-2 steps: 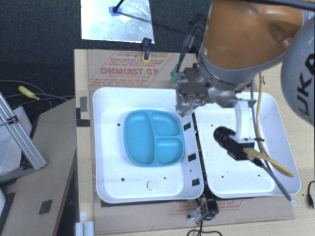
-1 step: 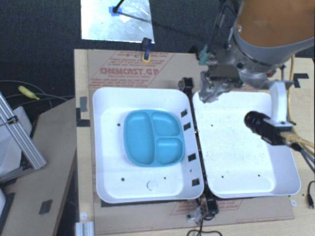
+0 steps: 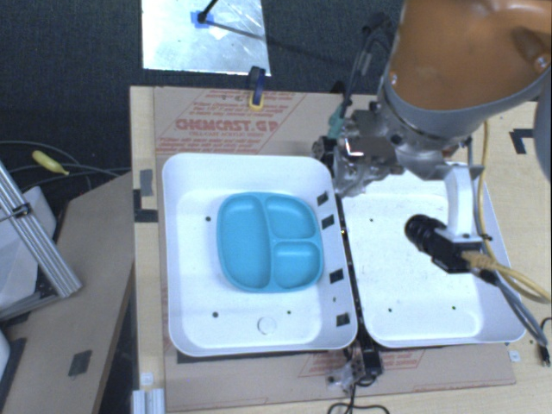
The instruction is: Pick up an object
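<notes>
Looking down, you find the blue divided plate [image 3: 269,241] flat in the middle of the left bin [image 3: 194,317], while the gripper [image 3: 352,166] hangs over the bins' far shared corner, well off it, its claw's state impossible to tell.

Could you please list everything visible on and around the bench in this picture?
plate: one, blue, three compartments, in the left bin.
left bin: one, white, left half of the bench.
right bin: one, white, right half of the bench.
board: one, brown with red print, under both bins.
sheet: one, silvery, on the dark floor behind the bench.
clamp: one, blue and yellow, at the board's far edge.
arm: one, grey with an orange band, entering from the right.
end effector: one, metallic, over the far edge between the bins.
</notes>
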